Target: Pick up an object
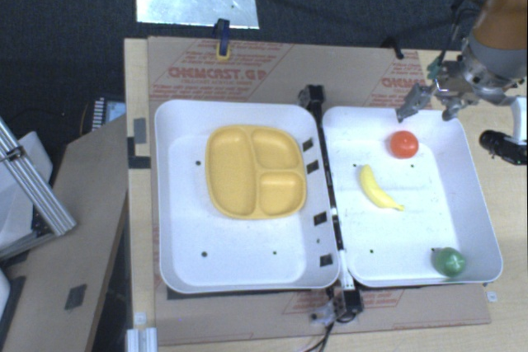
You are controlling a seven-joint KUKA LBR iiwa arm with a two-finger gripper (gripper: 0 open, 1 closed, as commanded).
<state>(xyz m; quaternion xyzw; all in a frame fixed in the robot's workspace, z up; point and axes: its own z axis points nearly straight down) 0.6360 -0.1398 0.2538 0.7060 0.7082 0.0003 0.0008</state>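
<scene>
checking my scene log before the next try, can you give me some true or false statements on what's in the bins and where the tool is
1. The yellow divided plate lies in the left bin. True.
2. The banana lies on the plate. False: it lies on the floor of the right bin.
3. The tool hangs open above the right bin's far edge, holding nothing. True.
4. The green fruit sits beside the red fruit. False: green is in the near right corner, red near the far edge.
5. The red fruit is the nearest object to the tool. True.
</scene>
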